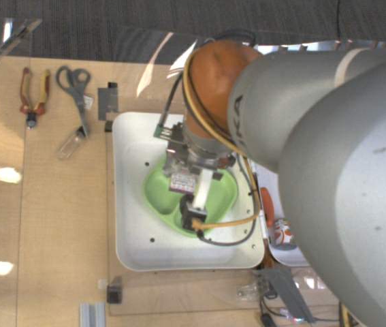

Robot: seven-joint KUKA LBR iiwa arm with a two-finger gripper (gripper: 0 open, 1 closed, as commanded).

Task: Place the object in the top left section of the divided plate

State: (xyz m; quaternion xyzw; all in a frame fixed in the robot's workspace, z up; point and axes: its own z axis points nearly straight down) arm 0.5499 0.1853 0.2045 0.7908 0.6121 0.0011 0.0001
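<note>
Grey arm [329, 155] from the right, orange-banded wrist [213, 80] steeply downward, gripper [182, 174] low beneath it.

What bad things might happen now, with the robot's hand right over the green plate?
1. The gripper hangs over about the middle of the green divided plate, not clearly its top left section, so anything let go here may land in the wrong part.
2. The plate seems to lie loose in the white bin; a push downward might slide or tip it.
</note>
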